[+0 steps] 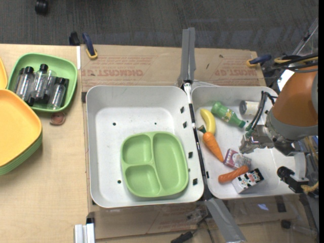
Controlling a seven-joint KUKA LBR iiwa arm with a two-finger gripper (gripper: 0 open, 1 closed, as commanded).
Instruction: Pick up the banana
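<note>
Grey carpet runs along the top of the camera view, and below it sits the wooden bench [45,196] with brown cardboard [136,67] spread under two shallow white bins set side by side. Left bin [101,135]: one item, a green divided plate [154,163] with three compartments, lying flat toward the near right corner. Right bin [268,184]: that's where the action is. One banana [208,120] lies near the bin's left wall, toward the far end, yellow and curved. Just below it, nearly touching its near tip, is one carrot [213,146], angled down to the right. A second carrot [233,175] lies nearer the front. One green bottle [227,114] rests on its side just right of the banana. One small pink packet [235,159] sits between the two carrots, and one black-and-white carton [248,180] lies at the front, touching the second carrot's tip.

The arm comes in from the right, orange band showing, and the hand [251,142] hangs over the middle of the right bin, well to the right of the banana. Whether its fingers are apart or together, I cannot tell from up here.

Off to the far left of the bench: one green tray [68,72] holding four dark-capped vials [40,85], and a stack of yellow plates [17,130] beside it.
</note>
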